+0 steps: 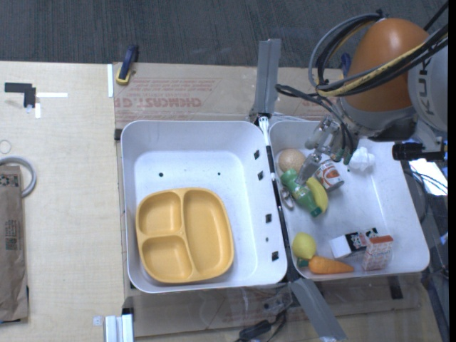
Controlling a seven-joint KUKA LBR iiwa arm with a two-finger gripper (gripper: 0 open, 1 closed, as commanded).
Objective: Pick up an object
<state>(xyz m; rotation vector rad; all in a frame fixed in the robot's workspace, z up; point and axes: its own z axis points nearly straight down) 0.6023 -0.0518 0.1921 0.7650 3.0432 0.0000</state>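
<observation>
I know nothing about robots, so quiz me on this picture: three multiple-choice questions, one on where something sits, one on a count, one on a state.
1. The yellow three-compartment plastic plate lies in:
A. the left white bin
B. the right white bin
C. the wooden bench

2. Compartments in that plate:
A. two
B. three
C. four

3. The orange plastic carrot is:
A. held in the air
B. on the plate
C. lying on the right bin's floor

Answers: 1 A, the left bin's walls surround it. 2 B, ridges split it into three. 3 C, it rests by the round yellow lemon.

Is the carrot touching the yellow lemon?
Touching. The camera view shows the carrot's green end tucked right against the bottom of the lemon, with no white bin floor between them.
</observation>
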